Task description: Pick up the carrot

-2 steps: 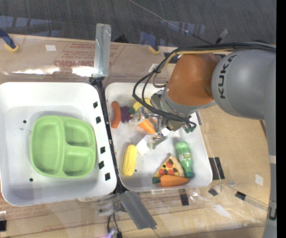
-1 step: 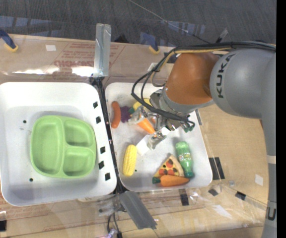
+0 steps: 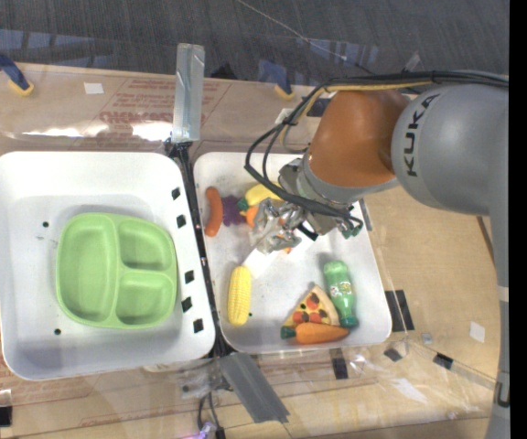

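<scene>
Orange and lying flat, the carrot point(image 3: 321, 333) rests at the near edge of the right bin point(image 3: 371, 245), with its green stub pointing left and a pizza slice point(image 3: 313, 308) touching it just behind. To do this step well, you should bring the gripper point(image 3: 280, 225) toward the near wall and turn it so it closes across the thin body of the carrot, not along it; I judge the pizza slice and the bin wall leave little room, so come down straight. A green bottle point(image 3: 339, 292) stands just beside the carrot's thick end and could be knocked. The gripper hangs over the middle of this bin, well apart from the carrot, and you cannot tell from here if it is spread or pressed together. Further in, the same bin holds a corn cob point(image 3: 239, 294), then a sausage point(image 3: 213, 210), a purple piece point(image 3: 232, 210) and a yellow piece point(image 3: 261, 195) near the far wall. The left bin point(image 3: 26, 181) holds a green divided plate point(image 3: 115, 269) with nothing in its compartments.
</scene>
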Tool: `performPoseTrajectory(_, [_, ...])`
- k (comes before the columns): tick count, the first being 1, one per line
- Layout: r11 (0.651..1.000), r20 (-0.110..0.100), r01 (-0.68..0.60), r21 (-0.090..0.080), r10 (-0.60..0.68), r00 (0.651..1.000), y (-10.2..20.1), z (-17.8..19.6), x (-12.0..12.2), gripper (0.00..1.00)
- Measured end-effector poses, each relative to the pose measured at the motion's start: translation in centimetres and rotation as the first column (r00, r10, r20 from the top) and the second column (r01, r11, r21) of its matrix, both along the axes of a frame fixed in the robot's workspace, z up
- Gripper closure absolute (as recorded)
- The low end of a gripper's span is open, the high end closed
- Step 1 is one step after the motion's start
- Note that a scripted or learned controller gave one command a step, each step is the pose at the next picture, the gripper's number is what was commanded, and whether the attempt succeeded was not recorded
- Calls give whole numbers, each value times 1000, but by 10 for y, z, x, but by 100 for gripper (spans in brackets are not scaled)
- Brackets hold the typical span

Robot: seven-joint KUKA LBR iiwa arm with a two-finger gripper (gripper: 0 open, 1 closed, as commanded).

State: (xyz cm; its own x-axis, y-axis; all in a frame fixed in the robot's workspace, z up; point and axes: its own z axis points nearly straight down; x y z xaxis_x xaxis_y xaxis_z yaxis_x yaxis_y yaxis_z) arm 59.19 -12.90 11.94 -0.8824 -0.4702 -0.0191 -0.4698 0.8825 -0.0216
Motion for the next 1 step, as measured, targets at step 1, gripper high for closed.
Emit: performPoseTrajectory(1, [968,-25,-250,10,250,968,57,74,-89,100])
